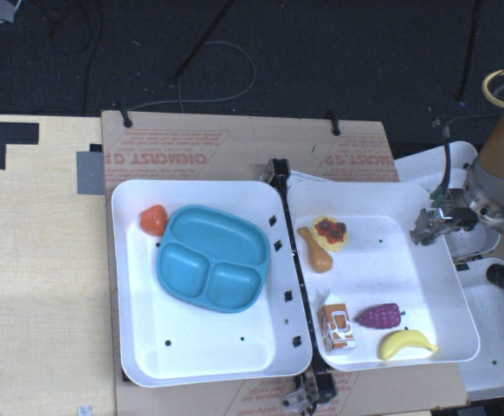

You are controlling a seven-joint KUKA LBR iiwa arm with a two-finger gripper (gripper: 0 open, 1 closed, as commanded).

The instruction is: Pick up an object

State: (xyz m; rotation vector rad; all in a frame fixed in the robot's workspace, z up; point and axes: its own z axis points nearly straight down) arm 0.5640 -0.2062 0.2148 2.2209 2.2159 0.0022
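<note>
The right bin (447,258) has a yellow banana (405,344), purple grapes (379,316), a small orange box (337,328), a brown drumstick (315,251) and a yellow-and-red pizza piece (331,232). The claw (429,226) sits over the bin's right edge, away from all the toys. It looks too blurry to tell how it stands.

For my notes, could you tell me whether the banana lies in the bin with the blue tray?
No, the banana lies in the right bin, beside the grapes.
</note>
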